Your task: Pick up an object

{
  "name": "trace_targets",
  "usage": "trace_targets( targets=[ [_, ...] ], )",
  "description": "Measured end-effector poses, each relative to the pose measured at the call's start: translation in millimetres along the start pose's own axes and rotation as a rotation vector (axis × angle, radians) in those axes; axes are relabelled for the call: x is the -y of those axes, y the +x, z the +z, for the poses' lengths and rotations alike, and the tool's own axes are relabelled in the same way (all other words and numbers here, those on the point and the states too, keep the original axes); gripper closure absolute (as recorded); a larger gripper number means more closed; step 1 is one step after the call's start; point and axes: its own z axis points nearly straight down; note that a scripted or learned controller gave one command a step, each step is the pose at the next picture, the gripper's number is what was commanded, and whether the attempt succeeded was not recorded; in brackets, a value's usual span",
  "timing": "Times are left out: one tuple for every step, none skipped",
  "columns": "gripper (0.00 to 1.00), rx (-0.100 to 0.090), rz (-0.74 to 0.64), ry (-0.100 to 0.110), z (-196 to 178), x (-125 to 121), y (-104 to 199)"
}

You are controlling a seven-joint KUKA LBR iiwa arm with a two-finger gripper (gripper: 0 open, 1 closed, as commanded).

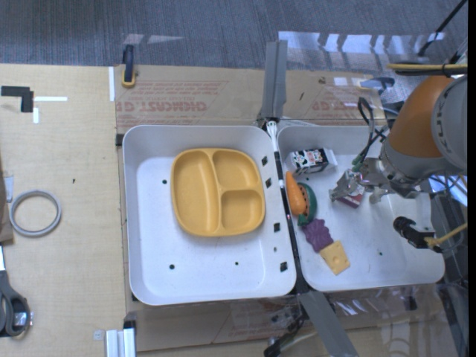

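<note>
1. At the far left, off the bins, you have a roll of tape (34, 213) lying flat on the bench. It is no part of the pick.

2. The left bin (149, 274) holds a yellow divided plate (218, 192), flat on the floor. It looks stiff and smooth, and its low rim gives a two-finger grasp little to bite on. I would not choose it.

3. Just over the divider, along the left wall of the right bin (387, 274), your candidates lie in a column:
   - A small black-and-white carton (310, 160) at the top. It is probably light and stiff; take it across its short sides.
   - An orange and green toy (300, 198) pressed against the wall. It is likely rounded and slippery, and the wall crowds one finger.
   - A purple piece (318, 234) below it, lumpy and likely light.
   - A yellow wedge (335, 258) touching the purple piece. It is likely light; grip its flat faces.

4. To their right, the gripper (349, 193) hangs low over the bin floor, well apart from the column. You cannot tell from here whether it is wide or narrow, and nothing can be seen held in it.

5. My judgement: go for the carton, since it stands freest of its neighbours.
</note>
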Motion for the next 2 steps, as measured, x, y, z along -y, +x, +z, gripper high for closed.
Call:
trace_targets(
  targets=[
    [1.00,0.000,0.000,0.001,-9,0,-1],
    [1.00,0.000,-0.003,-0.001,-95,9,53]
  ],
)
